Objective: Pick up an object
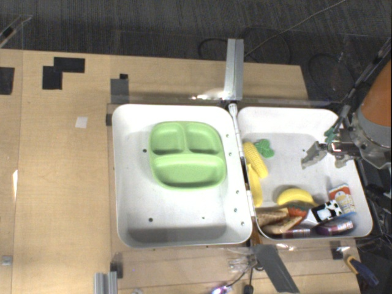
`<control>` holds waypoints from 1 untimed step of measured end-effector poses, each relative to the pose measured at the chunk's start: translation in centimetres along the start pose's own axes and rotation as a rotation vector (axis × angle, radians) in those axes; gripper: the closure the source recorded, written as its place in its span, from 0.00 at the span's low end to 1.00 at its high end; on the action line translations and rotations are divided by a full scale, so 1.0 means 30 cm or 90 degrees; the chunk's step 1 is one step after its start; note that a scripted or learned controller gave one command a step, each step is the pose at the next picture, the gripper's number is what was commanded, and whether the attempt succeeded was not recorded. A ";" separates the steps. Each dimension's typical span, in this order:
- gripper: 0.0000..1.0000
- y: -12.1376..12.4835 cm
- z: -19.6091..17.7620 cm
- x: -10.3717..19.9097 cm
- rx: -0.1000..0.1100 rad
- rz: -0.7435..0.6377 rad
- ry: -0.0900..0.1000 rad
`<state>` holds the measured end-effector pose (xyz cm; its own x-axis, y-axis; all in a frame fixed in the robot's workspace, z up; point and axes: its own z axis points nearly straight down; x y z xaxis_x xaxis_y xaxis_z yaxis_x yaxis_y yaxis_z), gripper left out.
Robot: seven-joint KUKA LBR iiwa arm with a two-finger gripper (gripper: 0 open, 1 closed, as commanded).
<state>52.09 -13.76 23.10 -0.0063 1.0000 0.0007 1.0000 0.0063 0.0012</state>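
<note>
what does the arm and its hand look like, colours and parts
The arm is grey with an orange band above the wrist. Its hand is a small grey metal piece with slim fingers, and there is a small green part by the wrist. Dark cables run along the arm's upper side.

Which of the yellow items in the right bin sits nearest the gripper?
The lemon, the rounded yellow piece at the bin's near side, below the gripper. The corn cob and the yellow piece below it lie farther off, against the bin's left wall.
</note>
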 end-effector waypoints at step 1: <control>0.00 0.131 0.465 0.138 -0.005 -0.056 -0.001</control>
<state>56.00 -9.60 9.15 -0.0934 0.9956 -0.0018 0.9956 0.0934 0.0096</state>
